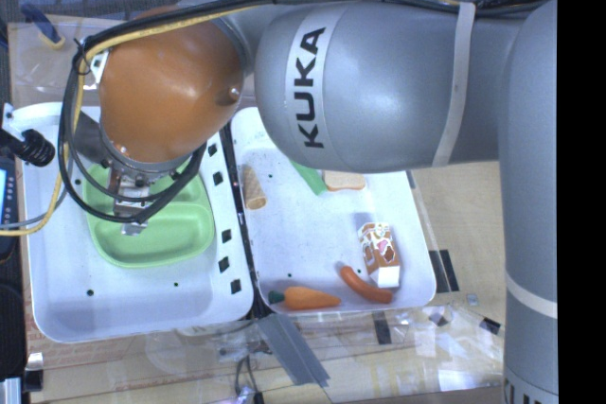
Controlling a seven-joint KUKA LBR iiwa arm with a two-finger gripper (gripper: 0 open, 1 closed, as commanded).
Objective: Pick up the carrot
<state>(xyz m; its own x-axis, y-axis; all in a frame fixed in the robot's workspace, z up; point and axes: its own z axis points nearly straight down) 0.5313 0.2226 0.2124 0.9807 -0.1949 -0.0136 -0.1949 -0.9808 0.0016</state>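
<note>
Overhead, at the bench:
Lettering: "KUKA" in black on the grey arm (379,80).
Gripper (131,208): over the light-green plastic tray (180,237); state cannot be told.
Carrot: orange carrot (305,299) lies at the right white bin's (312,232) near edge.

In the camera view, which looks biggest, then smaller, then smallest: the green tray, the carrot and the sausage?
Biggest: green tray, though the arm hides part of it.
The carrot and sausage look about alike in length, too close to rank.

Carrot (305,299) lies in the right bin (312,232) — arm (379,80) looms above.
</note>
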